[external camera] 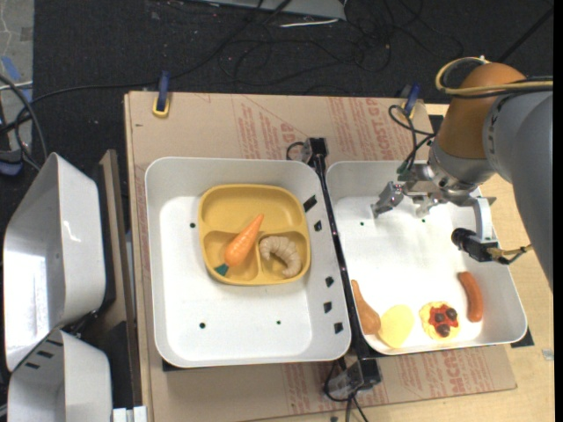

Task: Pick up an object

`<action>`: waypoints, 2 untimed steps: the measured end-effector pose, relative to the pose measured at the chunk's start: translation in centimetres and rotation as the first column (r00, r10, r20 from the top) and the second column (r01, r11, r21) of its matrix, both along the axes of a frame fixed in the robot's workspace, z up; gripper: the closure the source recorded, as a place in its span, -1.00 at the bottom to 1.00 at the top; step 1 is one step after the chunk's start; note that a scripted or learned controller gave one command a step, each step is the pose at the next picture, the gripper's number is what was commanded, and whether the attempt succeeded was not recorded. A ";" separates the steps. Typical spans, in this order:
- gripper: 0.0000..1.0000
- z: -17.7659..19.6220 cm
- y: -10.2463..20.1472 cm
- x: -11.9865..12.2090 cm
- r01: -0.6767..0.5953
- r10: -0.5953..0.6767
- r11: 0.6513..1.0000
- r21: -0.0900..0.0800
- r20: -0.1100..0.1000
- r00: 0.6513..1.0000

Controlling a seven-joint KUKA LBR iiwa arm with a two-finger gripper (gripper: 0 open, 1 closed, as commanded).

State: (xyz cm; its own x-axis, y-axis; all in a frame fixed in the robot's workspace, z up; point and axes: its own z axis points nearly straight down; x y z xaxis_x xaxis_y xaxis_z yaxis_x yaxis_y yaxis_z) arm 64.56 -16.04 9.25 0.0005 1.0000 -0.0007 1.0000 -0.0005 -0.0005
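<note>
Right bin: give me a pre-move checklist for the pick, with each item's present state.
1. Targets in the right bin: sausage, yellow disc, pizza toy, drumstick: ok.
2. Gripper above the bin's far end, away from them: not ok.
3. Anything held: cannot tell.
4. Sausage has room around it: ok.
5. Disc touching the drumstick: not ok for a clean grasp.

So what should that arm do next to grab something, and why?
Probably swing the tool toward the near edge of the right bin: it hangs over bare floor, while the sausage and yellow disc lie there.
</note>
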 end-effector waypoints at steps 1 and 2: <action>1.00 1.1 0.0 0.1 -0.001 0.001 1.000 -0.001 0.003 1.000; 1.00 5.7 -0.7 0.1 0.001 -0.001 1.000 -0.001 0.007 1.000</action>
State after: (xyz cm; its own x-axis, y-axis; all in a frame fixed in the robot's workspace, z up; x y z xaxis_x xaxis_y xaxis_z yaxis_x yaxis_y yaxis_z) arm 64.66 -16.71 14.99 0.0011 1.0000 -0.0020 1.0000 -0.0011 0.0065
